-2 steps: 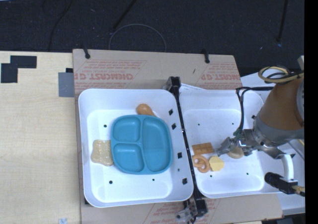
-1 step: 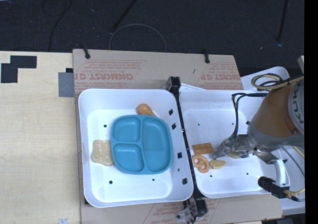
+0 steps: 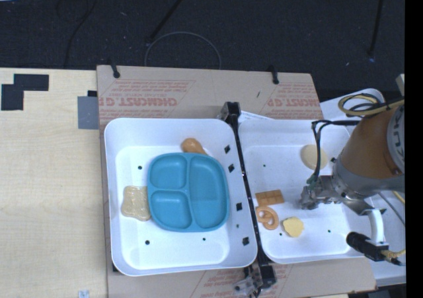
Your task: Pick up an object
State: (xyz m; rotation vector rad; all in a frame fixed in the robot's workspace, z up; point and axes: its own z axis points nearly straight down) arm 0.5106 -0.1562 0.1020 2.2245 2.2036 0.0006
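In the right bin [image 3: 291, 138] lie a brown rectangular cracker [image 3: 269, 197], an orange pretzel [image 3: 268, 217], a yellow chip-like piece [image 3: 293, 227] and a pale round biscuit [image 3: 310, 155]. My gripper [image 3: 310, 199] hangs low over this bin's floor. It is to the right of the cracker, above and right of the yellow piece, and below the biscuit. I see nothing held in it. The arm's orange band [image 3: 370, 148] rises behind it.
The left bin [image 3: 125, 135] holds a blue divided plate [image 3: 188, 192], a tan bread slice [image 3: 136, 203] at its left and a brown roll [image 3: 192, 146] at its top. A black divider [image 3: 241, 184] runs between the bins. Cables [image 3: 360, 102] lie at the right.
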